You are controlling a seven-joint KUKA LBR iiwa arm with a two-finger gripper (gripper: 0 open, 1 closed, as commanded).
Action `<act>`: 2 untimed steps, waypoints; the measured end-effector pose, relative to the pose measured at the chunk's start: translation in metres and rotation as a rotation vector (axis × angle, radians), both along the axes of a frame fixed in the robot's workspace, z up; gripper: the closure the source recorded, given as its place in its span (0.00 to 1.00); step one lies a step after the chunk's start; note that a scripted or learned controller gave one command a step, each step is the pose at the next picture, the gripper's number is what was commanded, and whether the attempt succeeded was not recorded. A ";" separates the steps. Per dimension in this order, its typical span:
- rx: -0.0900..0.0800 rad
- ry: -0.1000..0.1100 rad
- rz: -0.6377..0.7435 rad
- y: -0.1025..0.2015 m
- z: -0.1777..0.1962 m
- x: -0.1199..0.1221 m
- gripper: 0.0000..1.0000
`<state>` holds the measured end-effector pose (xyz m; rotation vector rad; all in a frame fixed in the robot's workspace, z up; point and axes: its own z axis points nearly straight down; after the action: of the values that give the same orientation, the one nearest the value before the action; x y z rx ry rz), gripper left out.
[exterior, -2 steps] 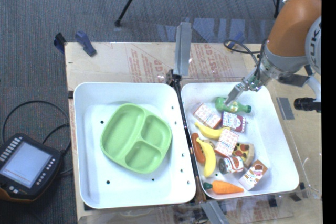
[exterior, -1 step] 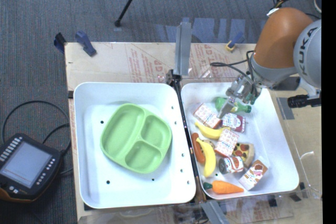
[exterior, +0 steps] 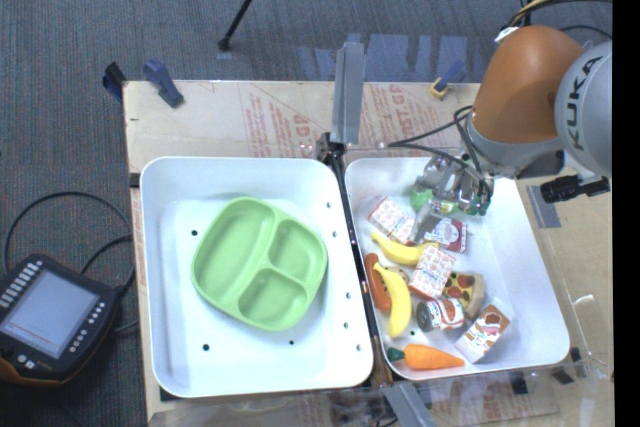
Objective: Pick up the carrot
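Carrot far from the gripper, at the near rim of the right bin.
The carrot (exterior: pixel 433 357) lies crosswise, tip right; the gripper (exterior: pixel 449 195) hovers at the bin's far end, fingers apparently open and empty.

The grey arm (exterior: pixel 590 105) reaches in from the right, its orange band (exterior: pixel 525 85) above the wrist. The claw (exterior: pixel 432 215) points down and leftward, angled low at the arm's end.
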<state>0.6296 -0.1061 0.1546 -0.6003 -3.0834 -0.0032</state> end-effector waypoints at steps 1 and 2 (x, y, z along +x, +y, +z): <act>0.000 -0.002 0.380 0.012 -0.015 -0.005 0.00; 0.001 -0.002 0.756 0.018 -0.052 -0.050 0.00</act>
<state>0.5794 -0.0885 0.1026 0.5797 -3.0883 -0.0052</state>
